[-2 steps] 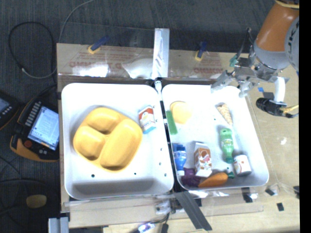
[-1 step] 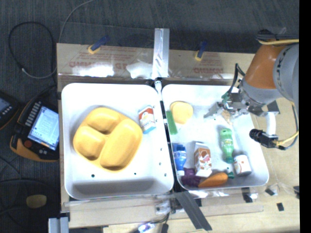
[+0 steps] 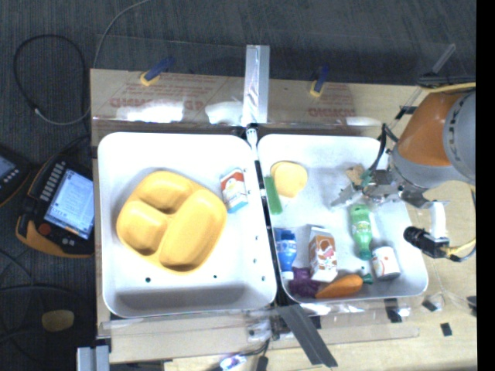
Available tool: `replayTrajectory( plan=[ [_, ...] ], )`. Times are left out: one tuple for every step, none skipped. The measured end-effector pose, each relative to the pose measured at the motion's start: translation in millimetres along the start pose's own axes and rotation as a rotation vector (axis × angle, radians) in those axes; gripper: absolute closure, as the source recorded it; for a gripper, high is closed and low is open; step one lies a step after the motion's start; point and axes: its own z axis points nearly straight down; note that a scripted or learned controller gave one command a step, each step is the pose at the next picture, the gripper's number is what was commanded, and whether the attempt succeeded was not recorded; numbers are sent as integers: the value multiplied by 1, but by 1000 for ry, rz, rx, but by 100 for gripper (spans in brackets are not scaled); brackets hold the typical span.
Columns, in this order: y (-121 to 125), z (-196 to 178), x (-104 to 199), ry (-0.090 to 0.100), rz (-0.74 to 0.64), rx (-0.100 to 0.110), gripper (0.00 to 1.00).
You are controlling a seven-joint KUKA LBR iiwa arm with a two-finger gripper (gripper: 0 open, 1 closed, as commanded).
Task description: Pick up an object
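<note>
A pale wooden bench (image 3: 193, 91) on dark carpet bears two shallow white bins side by side. The left bin (image 3: 116, 284) holds a large yellow lumpy plastic shape (image 3: 170, 220) and a small red-and-white carton (image 3: 234, 189) near its right wall. The right bin (image 3: 402, 280) holds a pale yellow round piece (image 3: 289, 178), a green stick (image 3: 273, 195), a blue bottle (image 3: 285, 250), a white printed carton (image 3: 322, 256), an orange carrot (image 3: 339, 286), a small white can (image 3: 385, 263) and a green plastic bottle (image 3: 360, 230). The grey arm (image 3: 441, 141) bends in from the right; its gripper (image 3: 370, 185) hangs just above the green plastic bottle's top, whether spread or closed I cannot tell.
</note>
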Motion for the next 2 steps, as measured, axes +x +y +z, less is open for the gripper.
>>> replayTrajectory(
  plan=[
    [0,-7,0,1,-1,4,100],
    [-11,-128,44,-6,83,4,100]
  ],
)
